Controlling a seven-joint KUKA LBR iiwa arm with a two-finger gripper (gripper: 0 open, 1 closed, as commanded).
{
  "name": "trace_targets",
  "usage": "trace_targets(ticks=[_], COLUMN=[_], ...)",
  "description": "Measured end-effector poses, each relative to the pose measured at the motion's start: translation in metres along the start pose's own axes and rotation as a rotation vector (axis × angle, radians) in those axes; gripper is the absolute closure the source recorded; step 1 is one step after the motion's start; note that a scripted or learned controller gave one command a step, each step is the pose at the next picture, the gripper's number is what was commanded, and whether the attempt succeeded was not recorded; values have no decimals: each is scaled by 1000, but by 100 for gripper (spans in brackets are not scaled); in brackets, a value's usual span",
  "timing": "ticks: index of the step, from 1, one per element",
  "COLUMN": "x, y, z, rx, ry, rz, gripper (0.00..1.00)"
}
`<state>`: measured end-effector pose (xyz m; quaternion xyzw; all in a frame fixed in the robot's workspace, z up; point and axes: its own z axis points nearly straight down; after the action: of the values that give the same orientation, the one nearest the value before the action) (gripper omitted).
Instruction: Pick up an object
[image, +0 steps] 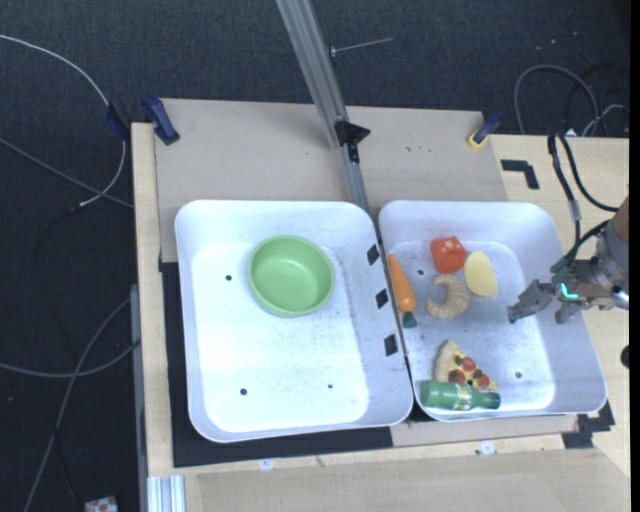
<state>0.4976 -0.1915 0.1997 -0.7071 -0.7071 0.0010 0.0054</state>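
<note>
i see the gripper over the right bin's right edge, fingers spread apart, nothing between them. croissant sits mid-bin, green bottle along its front edge, green bowl in the left bin.

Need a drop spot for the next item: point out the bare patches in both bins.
Left bin: bare floor all around the green bowl, widest below it. Right bin: crowded on its left by carrot, red block, lemon, croissant, pizza slice, green bottle; bare patch below the gripper.
</note>
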Motion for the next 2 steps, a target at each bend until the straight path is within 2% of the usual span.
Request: trace_targets(ticks=[1, 2], x=[0, 3], y=[1, 3], z=[-2, 41], rx=[-4, 3], ry=[-1, 2], rz=[0, 0], gripper=[0, 0])
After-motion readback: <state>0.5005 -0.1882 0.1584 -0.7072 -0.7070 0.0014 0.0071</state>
